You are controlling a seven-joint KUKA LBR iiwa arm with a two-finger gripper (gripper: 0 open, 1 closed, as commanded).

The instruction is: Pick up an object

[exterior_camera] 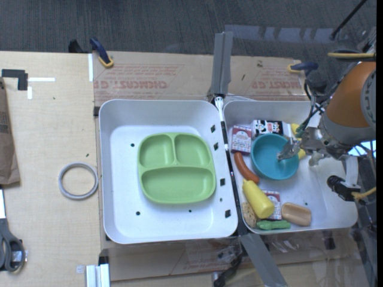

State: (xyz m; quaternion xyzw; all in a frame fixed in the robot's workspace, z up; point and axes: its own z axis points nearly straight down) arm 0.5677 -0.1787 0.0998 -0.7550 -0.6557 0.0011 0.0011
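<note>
Claw (289,152) sits over the blue bowl (274,156) in the right bin (320,202), near the tabletop's right edge. Can't tell if it's clenched. Green divided plate (176,167) in left bin (116,160).

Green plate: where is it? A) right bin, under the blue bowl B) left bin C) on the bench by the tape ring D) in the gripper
B: the green plate lies flat in the middle of the left bin, alone there; the blue bowl and the food toys are in the right bin.
</note>
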